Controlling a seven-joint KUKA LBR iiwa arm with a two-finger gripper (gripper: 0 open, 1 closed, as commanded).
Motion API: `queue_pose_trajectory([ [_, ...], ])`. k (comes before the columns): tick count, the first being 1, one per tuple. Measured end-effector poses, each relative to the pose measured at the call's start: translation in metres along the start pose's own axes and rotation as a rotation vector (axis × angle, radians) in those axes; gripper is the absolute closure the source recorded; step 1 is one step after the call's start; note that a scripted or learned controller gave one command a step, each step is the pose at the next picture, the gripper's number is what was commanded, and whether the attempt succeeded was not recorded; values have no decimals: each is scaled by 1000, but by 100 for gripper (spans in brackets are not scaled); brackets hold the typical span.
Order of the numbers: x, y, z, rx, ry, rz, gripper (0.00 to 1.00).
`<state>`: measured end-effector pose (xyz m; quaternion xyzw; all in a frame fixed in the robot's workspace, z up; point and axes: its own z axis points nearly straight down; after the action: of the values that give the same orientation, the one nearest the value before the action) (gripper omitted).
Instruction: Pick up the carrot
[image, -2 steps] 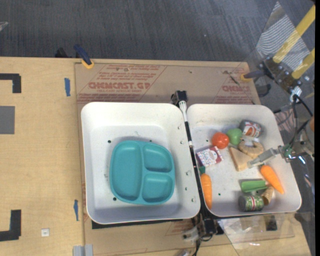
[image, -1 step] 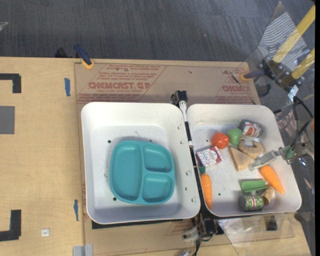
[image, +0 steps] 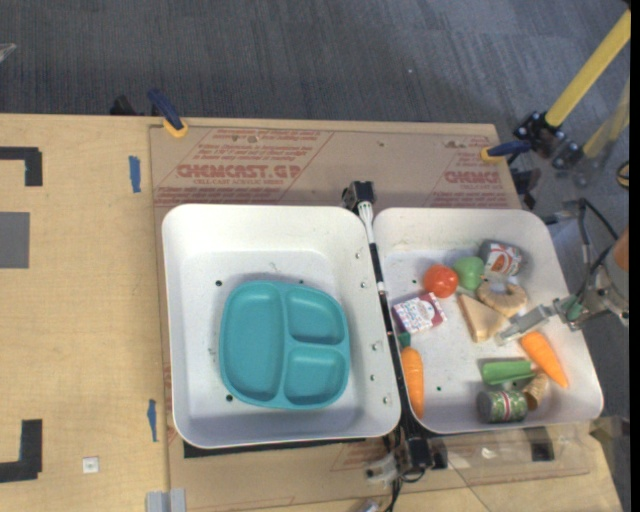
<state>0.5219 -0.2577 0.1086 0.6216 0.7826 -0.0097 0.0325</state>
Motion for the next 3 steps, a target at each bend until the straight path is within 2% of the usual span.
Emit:
queue_pose_trajectory([
  [1, 14, 3, 5, 10, 18, -15, 100],
  [2, 43, -2, -63, 0, -1, 149, 100],
  [3, 23, -24, 4, -21, -2, -103, 100],
])
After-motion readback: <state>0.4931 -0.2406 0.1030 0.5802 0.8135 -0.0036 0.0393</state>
